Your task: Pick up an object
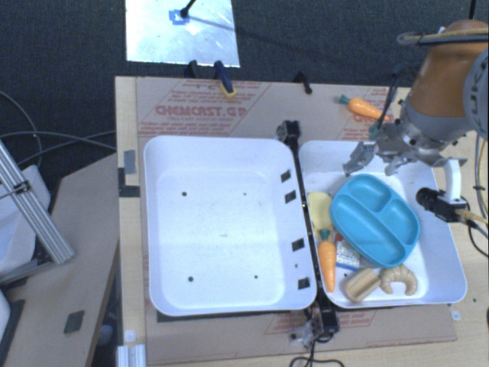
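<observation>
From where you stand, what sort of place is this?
Likely a robot-testing lab: a grey arm with an orange band reaches over two shallow white bins on a cardboard-covered bench, one holding toy food and a blue divided plastic plate.

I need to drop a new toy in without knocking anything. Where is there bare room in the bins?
The left bin shows bare floor wall to wall. The right bin is crowded: blue tray, carrot and croissant fill its middle and front, with the gripper at its back.
</observation>
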Available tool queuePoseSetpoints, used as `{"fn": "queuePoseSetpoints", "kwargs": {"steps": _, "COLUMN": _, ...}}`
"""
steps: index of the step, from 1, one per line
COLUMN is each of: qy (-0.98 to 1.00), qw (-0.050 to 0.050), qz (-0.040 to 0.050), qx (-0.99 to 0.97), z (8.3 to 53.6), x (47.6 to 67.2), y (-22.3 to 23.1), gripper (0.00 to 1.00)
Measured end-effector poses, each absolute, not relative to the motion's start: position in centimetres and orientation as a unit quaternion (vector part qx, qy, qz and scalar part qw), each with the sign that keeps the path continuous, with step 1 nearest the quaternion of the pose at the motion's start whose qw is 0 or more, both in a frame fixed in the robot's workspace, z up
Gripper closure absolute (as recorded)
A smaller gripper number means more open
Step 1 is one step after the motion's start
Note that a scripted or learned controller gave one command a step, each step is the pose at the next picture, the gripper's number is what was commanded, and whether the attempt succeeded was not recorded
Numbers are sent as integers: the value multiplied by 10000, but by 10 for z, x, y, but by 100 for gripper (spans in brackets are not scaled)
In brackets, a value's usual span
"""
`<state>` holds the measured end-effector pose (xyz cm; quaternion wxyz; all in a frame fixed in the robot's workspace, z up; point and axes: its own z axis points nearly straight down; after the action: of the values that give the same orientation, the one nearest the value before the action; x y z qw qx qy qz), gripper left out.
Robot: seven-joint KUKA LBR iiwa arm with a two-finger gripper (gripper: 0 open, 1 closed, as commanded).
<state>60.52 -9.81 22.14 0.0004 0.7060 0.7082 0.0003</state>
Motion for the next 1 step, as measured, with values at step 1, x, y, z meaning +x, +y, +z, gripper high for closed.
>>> {"fn": "queuePoseSetpoints", "kwargs": {"steps": 1, "qy": 7056, "qw": 9, "qz": -26, "qx": 7086, "z": 107, "x": 607, "y": -179, "gripper": 0}}
